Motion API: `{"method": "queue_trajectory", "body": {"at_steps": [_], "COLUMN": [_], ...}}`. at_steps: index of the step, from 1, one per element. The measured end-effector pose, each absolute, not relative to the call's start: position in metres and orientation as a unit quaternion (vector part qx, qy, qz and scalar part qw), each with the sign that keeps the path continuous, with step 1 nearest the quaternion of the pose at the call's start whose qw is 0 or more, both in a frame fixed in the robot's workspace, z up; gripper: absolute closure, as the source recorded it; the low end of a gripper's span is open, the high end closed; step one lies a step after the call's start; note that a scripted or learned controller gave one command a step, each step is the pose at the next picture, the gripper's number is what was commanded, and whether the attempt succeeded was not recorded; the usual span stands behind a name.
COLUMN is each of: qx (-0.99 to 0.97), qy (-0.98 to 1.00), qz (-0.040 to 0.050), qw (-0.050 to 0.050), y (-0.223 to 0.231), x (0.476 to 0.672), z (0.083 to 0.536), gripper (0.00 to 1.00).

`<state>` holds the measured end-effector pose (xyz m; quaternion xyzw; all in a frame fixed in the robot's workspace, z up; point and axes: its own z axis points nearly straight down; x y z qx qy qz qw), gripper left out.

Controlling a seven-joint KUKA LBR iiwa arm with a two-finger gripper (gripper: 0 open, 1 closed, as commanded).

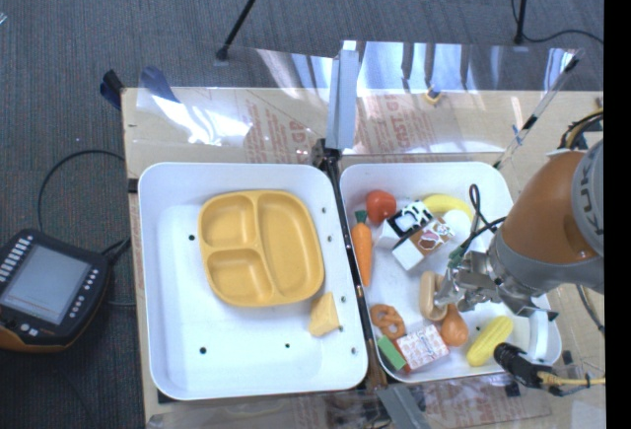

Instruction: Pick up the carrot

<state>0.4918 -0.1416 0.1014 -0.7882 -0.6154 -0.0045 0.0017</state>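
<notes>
- the carrot (363, 251) lies in the right bin (493, 178), hard against its left wall, just below a red tomato (381, 204) and above a pretzel (386, 320).
- its long axis runs roughly up and down the camera view, parallel to that wall; the green top sits at the upper end, and the orange tip points down toward the pretzel.
- the gripper (455, 287) hangs over the middle of the right bin, near a hot dog (431, 294), well apart from the carrot and holding nothing.
- whether it is open or closed cannot be told here.
- judged from this, the step in hand is the approach: the carrot lies ungrasped.
- the next move calls for travel leftward, then a descent with the jaws set across the carrot's narrow width, minding the bin wall.
</notes>
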Motion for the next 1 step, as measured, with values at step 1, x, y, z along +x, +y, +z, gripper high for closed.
{"method": "queue_trajectory", "body": {"at_steps": [1], "qx": [-0.9], "qy": [-0.435], "qz": [0.0003], "qw": [0.001], "y": [-0.1364], "x": [0.4921], "z": [0.2121], "gripper": [1.0]}}
